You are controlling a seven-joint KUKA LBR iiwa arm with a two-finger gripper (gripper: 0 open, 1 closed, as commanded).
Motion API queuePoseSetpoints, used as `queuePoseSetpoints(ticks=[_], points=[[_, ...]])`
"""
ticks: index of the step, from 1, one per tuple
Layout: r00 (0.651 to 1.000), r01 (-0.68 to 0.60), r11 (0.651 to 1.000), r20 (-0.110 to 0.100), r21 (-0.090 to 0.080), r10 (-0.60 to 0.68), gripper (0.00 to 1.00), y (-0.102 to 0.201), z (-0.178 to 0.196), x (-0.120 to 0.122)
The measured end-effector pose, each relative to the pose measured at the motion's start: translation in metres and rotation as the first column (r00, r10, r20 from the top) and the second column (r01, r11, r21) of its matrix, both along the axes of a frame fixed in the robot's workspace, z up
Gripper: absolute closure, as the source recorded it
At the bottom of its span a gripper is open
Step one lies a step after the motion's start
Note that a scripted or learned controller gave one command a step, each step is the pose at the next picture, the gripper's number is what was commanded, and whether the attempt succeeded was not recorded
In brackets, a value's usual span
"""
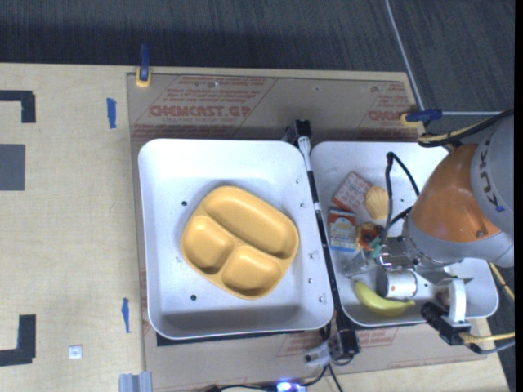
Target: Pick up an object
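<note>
Two shallow white bins are seated side by side on a cardboard-lined bench [73,219]. The left bin [163,170] contains a yellow three-compartment tray [239,240], positioned near the centre of the bin and turned at an angle to its walls.

The right bin [482,296] holds a cluster of small objects along its left half. A banana [377,300] is located near the front wall, lying flat with its curve opening upward in the view. A red-and-white packet [352,190] is located toward the rear, with a pale rounded item [377,202] just beside it on the right. A second printed packet [341,229] lies between the rear packet and the banana.

The arm [458,207] is extended into the right bin from the right side, with its orange band positioned above the bin's centre. The gripper [392,280] is lowered over the object cluster, directly above and touching or nearly touching the banana. The state of the gripper cannot be determined, because the wrist body obstructs it. No object is confirmed as held.
</note>
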State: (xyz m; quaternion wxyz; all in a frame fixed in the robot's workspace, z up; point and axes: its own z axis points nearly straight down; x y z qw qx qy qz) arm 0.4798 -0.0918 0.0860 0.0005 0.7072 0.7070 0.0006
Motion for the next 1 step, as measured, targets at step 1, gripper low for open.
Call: queuePoseSetpoints(ticks=[1], points=[[1.0, 0.0, 1.0, 0.006, -0.002, 0.0, 1.0, -0.0004, 0.0108, 0.002]])
